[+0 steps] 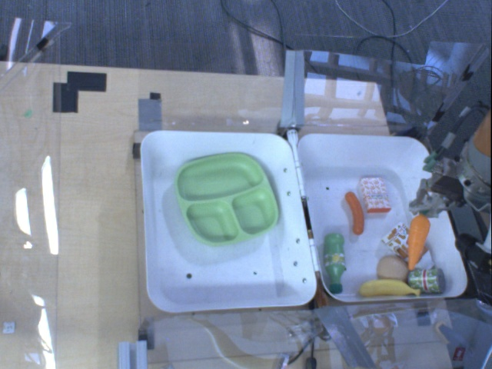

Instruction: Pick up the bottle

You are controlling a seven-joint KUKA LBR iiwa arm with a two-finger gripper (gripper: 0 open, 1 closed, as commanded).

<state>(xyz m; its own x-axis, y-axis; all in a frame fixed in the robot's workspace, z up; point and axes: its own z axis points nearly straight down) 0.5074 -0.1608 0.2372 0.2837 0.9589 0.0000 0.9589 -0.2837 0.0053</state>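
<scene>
The green bottle [334,258] lies on its side near the front left corner of the right bin [330,156], cap pointing away from the camera. My gripper [432,198] hovers at the right rim of that bin, beside the top of the carrot [417,239], well to the right of the bottle. Nothing is visible between its fingers.
The right bin also holds a sausage [355,212], a small pink box [374,194], a snack packet [397,239], an egg-like ball [391,267], a banana [388,287] and a can [427,280]. A green divided plate [227,198] sits in the left bin [161,229].
</scene>
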